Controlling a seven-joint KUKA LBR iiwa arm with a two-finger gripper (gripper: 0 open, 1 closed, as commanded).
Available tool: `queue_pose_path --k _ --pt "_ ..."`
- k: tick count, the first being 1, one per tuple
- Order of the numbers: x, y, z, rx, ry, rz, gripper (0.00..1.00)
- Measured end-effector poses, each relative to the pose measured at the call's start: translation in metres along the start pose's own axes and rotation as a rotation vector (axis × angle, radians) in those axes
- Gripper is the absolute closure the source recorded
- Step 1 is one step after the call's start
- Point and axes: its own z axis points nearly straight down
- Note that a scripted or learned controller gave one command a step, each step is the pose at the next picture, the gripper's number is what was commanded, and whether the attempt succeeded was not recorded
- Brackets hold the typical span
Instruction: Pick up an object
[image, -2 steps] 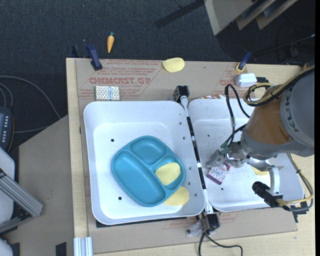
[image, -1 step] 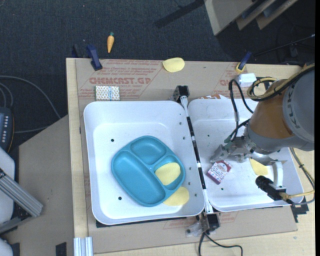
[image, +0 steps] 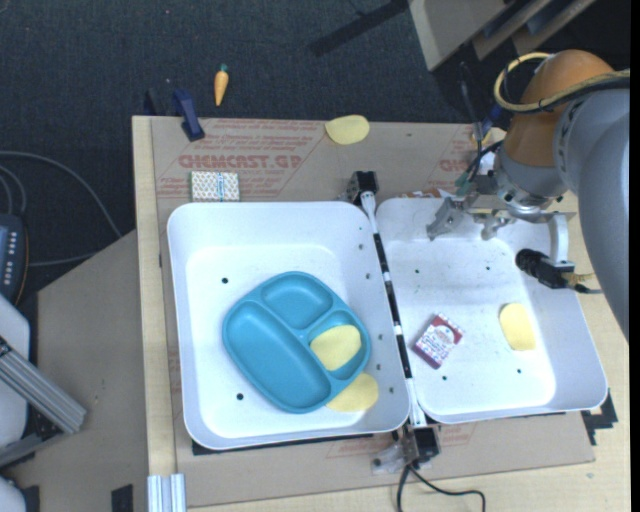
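I count two white bins (image: 200, 300) below me and one blue divided plate (image: 285, 340). Yellow pieces (image: 338, 345) number four. There is one small red packet (image: 437, 341) and one toy carrot (image: 221, 84).

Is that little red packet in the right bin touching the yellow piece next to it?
Apart. The camera view shows the red packet and the yellow piece lying in the right bin with a plain stretch of bare white floor between them.

Arm (image: 590, 110) cut off at right edge, yellow piece (image: 355, 393) partly hidden under blue tray (image: 285, 340)
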Motion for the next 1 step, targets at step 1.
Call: queue_pose_path --k 1 --pt "-0.0883 -0.0486 -0.0843 -0.001 -0.002 0.002 0.0"
